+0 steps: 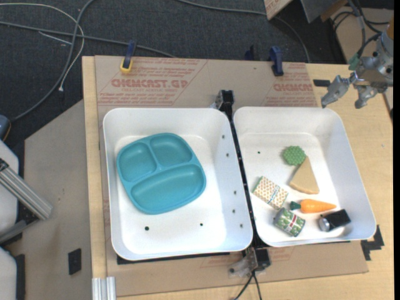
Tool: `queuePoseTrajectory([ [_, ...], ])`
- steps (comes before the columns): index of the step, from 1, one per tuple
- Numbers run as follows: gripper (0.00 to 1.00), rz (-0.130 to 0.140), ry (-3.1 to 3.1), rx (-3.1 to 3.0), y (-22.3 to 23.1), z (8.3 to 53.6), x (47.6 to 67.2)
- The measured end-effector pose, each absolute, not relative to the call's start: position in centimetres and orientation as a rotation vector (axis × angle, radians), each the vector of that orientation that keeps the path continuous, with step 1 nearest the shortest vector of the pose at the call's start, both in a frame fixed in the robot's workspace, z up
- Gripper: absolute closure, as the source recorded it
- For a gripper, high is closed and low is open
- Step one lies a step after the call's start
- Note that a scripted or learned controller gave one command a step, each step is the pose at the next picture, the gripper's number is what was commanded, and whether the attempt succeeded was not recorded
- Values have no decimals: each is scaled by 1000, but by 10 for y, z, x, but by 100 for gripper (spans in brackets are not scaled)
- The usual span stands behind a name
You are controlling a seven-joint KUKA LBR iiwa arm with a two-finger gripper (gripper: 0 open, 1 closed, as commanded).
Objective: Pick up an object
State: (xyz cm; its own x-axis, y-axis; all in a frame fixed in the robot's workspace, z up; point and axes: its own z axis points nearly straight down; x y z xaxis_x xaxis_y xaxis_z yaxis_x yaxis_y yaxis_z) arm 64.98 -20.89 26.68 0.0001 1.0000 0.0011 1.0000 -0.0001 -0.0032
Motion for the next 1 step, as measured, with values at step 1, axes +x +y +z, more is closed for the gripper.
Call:
queuePoseTrajectory([
  [1, 0, 0, -2222, -2221, -209, 269, 650],
])
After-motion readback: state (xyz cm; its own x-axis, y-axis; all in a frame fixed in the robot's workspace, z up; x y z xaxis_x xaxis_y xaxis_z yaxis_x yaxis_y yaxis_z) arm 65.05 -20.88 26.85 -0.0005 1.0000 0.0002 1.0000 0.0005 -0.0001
